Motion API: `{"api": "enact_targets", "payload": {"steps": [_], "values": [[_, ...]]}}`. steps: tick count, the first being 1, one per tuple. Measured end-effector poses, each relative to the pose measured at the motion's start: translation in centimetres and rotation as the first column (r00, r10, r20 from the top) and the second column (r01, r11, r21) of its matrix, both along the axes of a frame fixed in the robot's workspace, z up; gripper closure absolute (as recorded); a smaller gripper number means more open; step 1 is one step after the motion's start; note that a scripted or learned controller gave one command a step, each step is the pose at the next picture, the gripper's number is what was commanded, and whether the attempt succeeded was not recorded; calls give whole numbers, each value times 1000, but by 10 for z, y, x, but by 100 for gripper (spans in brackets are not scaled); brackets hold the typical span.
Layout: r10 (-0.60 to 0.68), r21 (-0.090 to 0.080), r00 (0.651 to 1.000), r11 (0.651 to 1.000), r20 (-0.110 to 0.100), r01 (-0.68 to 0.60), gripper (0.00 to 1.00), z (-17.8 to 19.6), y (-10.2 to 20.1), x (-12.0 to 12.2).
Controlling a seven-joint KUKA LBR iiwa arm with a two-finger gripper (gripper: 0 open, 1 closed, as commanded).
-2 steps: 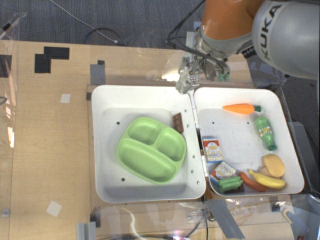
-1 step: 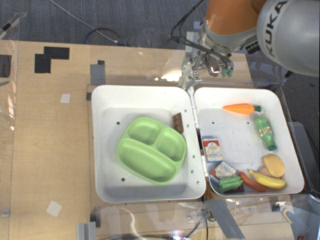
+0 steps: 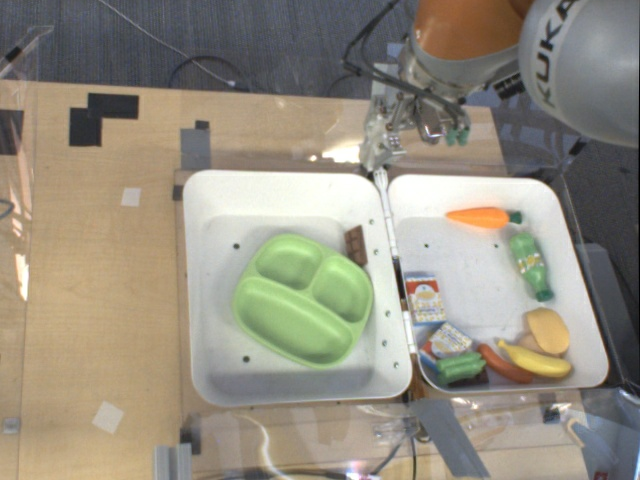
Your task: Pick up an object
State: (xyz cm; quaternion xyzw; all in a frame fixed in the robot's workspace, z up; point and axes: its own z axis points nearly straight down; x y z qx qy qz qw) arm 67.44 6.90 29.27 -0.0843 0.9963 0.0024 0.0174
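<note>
**Gripper above the far rim, objects in the right bin**

Camera view: the gripper (image 3: 385, 138) hangs over the bench just beyond the far edge of the two bins, near the seam where they meet; whether it is released or clenched cannot be told, and nothing shows in its grasp. The left bin (image 3: 210, 368) holds a green divided plate (image 3: 303, 299) and a small brown bar (image 3: 354, 246) beside its right wall. The right bin (image 3: 560, 218) holds a carrot (image 3: 478, 218) near the far side, a green bottle (image 3: 529, 261), a small carton (image 3: 425, 299), a potato (image 3: 548, 330), a banana (image 3: 537, 362), and more small items crowded at the near edge.
</note>
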Motion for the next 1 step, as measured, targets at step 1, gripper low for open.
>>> {"api": "enact_targets", "payload": {"steps": [1], "values": [[-62,-2,998,998,-24,62,100,5,52,-5]]}}
